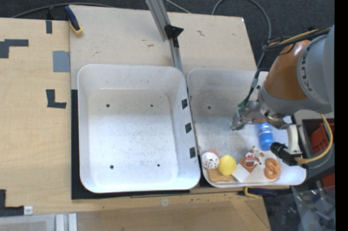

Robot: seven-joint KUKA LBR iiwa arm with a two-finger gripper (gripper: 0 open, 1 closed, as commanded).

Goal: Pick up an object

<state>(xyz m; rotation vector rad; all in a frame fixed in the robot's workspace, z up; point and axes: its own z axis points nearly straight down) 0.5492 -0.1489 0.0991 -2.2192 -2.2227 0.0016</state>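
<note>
pincer (240,122) over right bin (217,88), nothing seen in it, open/closed: can't tell
nearest pick: blue bottle (265,136) at 4 o'clock, just beside, long axis roughly 12–6; other items clustered by the near wall

Small toys (239,163) clustered along right bin's (217,88) near edge.

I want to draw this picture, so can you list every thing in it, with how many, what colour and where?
shallow plastic bins: two, white, side by side on the bench.
small bottle: one, blue, right bin, near the gripper.
round ball: one, yellow, right bin's near edge.
speckled ball: one, white and red, left of the yellow one.
pretzel-shaped toy: one, orange, right bin's near corner.
clamp: one, blue and yellow, bench's far left.
metal pole: one, grey, slanting above the bins.
gripper: one, grey, over the right bin.
</note>
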